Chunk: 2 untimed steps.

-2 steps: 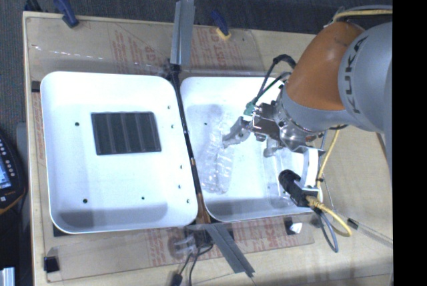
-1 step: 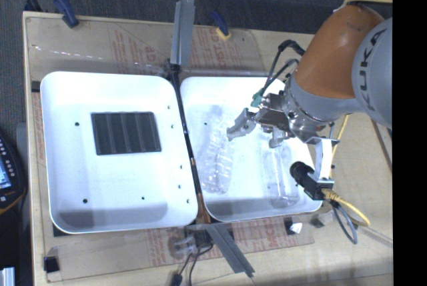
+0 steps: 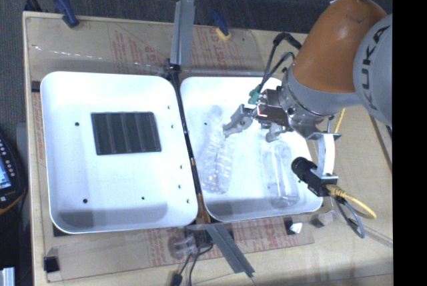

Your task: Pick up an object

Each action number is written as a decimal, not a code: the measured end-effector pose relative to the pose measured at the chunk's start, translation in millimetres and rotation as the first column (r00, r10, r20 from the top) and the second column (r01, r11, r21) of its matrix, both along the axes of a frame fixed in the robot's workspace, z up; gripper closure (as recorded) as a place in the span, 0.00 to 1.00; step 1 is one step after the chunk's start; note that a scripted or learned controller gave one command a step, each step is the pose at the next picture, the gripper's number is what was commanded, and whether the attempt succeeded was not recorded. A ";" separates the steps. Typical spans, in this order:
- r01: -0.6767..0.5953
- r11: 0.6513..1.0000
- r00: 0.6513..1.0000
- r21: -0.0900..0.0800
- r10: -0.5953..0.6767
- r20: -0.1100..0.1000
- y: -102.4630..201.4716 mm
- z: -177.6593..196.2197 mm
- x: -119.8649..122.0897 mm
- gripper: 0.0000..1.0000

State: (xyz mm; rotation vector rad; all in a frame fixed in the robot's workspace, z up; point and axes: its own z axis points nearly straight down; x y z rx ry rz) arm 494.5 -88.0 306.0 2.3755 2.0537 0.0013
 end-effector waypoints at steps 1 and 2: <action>0.120 0.993 0.993 0.001 -0.120 -0.007 -15.5 -101.1 -1.7 0.00; -0.052 0.999 0.999 0.000 0.052 0.004 -32.7 -212.0 -4.4 0.00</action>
